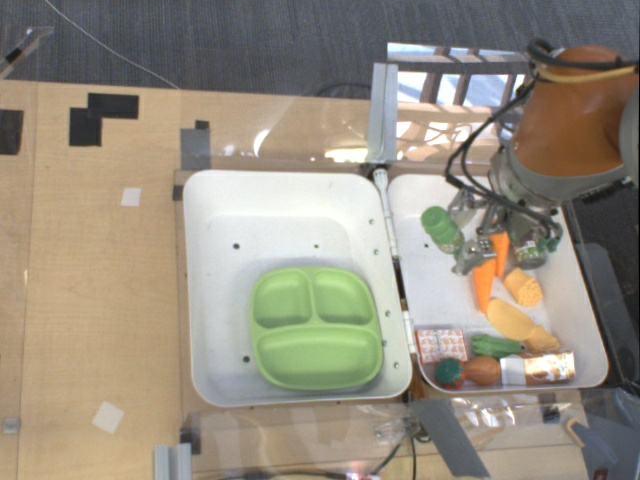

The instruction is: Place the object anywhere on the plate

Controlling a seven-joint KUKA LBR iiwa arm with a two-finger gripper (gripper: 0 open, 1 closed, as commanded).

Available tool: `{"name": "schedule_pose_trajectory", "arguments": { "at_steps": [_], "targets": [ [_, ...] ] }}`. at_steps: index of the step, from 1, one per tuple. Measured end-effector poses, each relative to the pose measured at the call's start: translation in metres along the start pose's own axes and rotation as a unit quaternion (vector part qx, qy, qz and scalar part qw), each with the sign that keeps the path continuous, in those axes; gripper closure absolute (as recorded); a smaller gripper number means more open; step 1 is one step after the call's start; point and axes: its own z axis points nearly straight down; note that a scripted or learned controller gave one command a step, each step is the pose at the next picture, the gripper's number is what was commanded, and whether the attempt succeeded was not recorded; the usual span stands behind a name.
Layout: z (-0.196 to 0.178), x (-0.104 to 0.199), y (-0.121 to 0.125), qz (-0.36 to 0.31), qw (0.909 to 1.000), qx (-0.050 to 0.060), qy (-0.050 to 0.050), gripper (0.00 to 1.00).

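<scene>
Progress looks early: the green divided plate [316, 326] lies in the left bin [215, 228] at lower centre of the frame with nothing on it. The gripper [497, 248] hangs over the right bin [590, 318], at centre right, its fingers straddling an orange carrot [484, 280], so a grasp seems under way, though I cannot tell if they pinch it. The carrot is a tapered orange toy, point toward the frame's bottom, top between the fingers. Lifting, carrying and placing remain.
</scene>
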Motion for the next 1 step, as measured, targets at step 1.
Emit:
{"name": "schedule_pose_trajectory", "arguments": {
  "at_steps": [1],
  "targets": [
    [0.0251, 0.0119, 0.0781, 0.026, 0.9997, -0.002, 0.002, 1.0]
  ]
}}
